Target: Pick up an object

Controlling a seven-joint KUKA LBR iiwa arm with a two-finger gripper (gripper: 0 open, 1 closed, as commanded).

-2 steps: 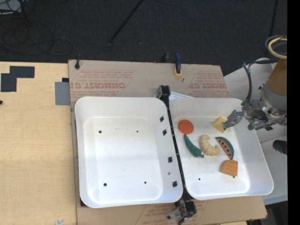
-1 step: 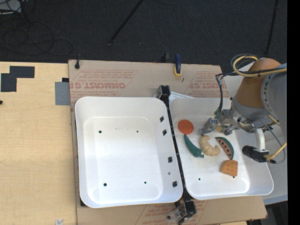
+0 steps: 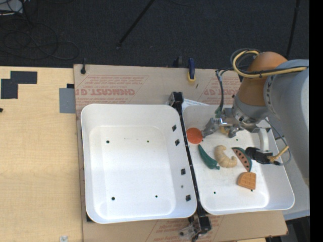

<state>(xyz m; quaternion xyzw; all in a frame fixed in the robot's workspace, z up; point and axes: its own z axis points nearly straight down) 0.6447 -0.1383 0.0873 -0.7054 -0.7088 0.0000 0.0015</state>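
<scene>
Camera view: the end effector hangs low over the right bin, just beside an orange ball near the divider. Its fingers look slightly spread, with nothing between them, so no pick is made yet. The other candidates lie on the bin floor: a green pod, a beige curl, a watermelon slice and a tan wedge. The left bin sits alongside. Judging by position, the ball is the likely target; closing and lifting remain. The cardboard on the counter carries red print, upside down and too blurred to read.
</scene>
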